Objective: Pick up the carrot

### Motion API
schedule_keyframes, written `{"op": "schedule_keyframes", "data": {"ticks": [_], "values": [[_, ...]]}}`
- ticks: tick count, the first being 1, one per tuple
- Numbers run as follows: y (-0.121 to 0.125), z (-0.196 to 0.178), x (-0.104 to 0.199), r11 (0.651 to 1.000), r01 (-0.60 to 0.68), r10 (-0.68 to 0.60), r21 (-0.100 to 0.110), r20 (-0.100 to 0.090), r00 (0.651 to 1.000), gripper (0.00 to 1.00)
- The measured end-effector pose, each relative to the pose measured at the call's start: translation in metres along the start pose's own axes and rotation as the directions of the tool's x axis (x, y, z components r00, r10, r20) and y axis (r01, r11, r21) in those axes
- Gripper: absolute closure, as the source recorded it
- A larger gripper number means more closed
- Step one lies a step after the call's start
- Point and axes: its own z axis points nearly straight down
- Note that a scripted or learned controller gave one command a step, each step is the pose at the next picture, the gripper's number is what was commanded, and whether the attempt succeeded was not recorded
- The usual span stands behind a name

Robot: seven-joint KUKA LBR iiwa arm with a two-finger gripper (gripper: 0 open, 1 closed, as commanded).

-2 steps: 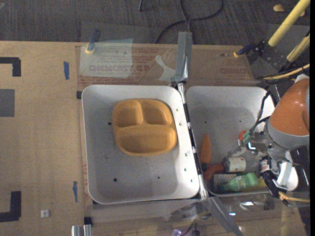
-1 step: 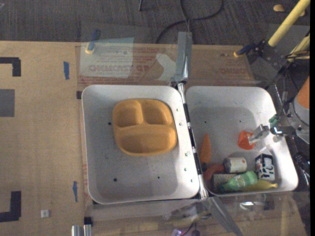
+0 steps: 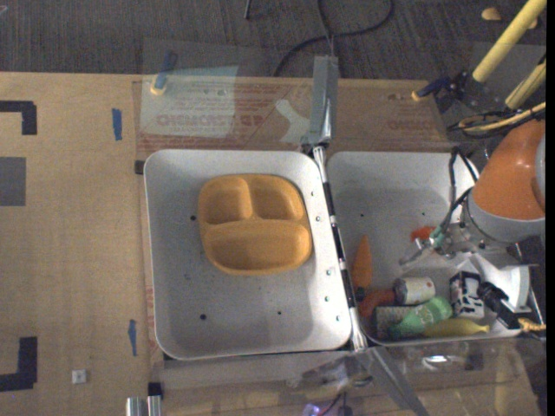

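The carrot point(image 3: 362, 263) lies lengthwise along the right bin's point(image 3: 390, 189) left wall, tip pointing away. Gripper point(image 3: 425, 248) state: cannot tell. Bench point(image 3: 69, 232): brown board.

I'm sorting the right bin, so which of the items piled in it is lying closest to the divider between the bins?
The carrot: it lies lengthwise along the right bin's left wall, left of the can and green bottle.
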Motion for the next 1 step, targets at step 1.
{"op": "schedule_keyframes", "data": {"ticks": [1], "values": [[-0.0001, 0.0000, -0.0001, 1.000, 0.000, 0.000, 0.000, 0.000, 1.000, 0.00]]}}
